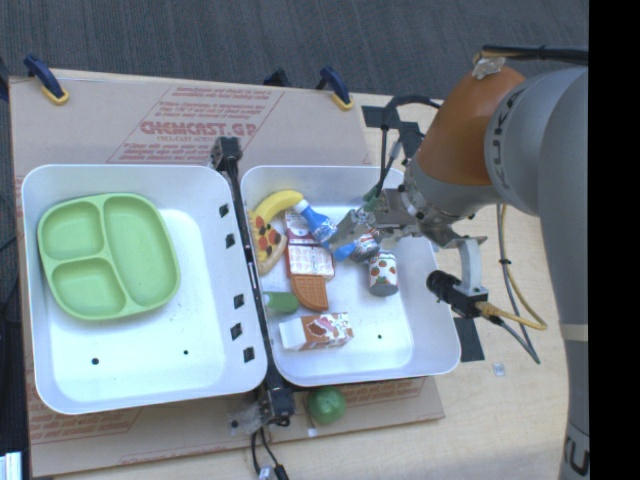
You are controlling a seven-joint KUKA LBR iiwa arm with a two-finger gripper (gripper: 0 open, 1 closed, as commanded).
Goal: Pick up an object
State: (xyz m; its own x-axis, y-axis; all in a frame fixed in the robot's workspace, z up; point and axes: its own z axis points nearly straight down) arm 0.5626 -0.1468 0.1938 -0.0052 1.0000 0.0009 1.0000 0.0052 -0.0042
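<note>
Reaching in from the right, my grey arm (520, 138) with its orange band crosses the far right corner of the right bin (430, 343). My gripper (362, 230) hangs low over the middle of that bin, among the cluttered things there. How it stands I cannot tell, nor whether it has hold of anything.

Candidates for picking all lie in the right bin. A small can with a patterned label (383, 274) sits just right of and nearer than my gripper, apart from the rest. A blue and white bottle (318, 224) lies just left of the gripper, tilted. A yellow banana (274, 206) curves along the far left part of the bin, and a pizza slice toy (266, 242) lies beside it against the left wall. A red and white carton (308, 260) lies flat in the middle, with an orange waffle-textured piece (311, 293) touching its near end. A small green thing (282, 303) sits by the left wall. Another small printed carton (318, 331) lies near the front of the bin.

The left bin (120, 368) holds a pale green divided plate (108, 256) in its far left part. A green ball (325, 404) rests outside the bins, on the cardboard (200, 123) just past the right bin's near edge.
</note>
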